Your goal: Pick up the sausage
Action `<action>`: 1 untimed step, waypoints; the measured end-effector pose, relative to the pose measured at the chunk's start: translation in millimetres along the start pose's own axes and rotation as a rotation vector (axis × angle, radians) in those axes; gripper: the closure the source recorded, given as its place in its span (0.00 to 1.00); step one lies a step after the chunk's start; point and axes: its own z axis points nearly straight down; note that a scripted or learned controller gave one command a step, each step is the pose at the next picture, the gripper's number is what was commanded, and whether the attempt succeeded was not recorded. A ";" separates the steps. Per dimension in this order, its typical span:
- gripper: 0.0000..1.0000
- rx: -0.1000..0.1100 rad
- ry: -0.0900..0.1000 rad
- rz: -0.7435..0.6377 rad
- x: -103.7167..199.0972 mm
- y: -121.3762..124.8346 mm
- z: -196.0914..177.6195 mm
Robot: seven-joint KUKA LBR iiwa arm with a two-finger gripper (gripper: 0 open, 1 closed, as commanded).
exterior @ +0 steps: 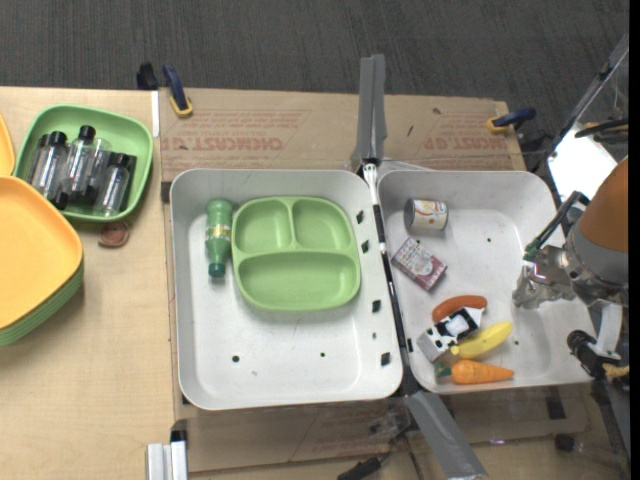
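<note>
Sausage [459,306]: a short red-orange link lying flat in the right bin [500,228], toward the bin's near edge and a little closer to its left wall than to its right. Long axis runs roughly left to right across the bin, the right end tipped slightly toward the far edge. Adjoining items: a black-and-white carton [447,330] touches or just meets the sausage's near side; a banana [484,339] lies just beyond that, slanting toward the near edge; a carrot [480,372] rests close to the bin's near edge. Toward the far edge, apart from the sausage, sit a pink packet [418,263] and, farther on, a small can [427,214] on its side. Gripper [531,290]: at the bin's right wall, level with the sausage, the grey arm with its orange band behind it; whether it is released or clenched I cannot tell, and nothing is seen held. Governing relation: the sausage lies to the gripper's left, near but apart, with bare bin floor between them, and its length points almost along that line, so a grasp likely wants the tool closing across the short width. Left bin [200,358]: a green divided plate [295,252] and a green bottle [218,236], well apart from the task.
</note>
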 end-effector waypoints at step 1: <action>1.00 -0.001 0.001 -0.248 -12.3 -33.9 -21.5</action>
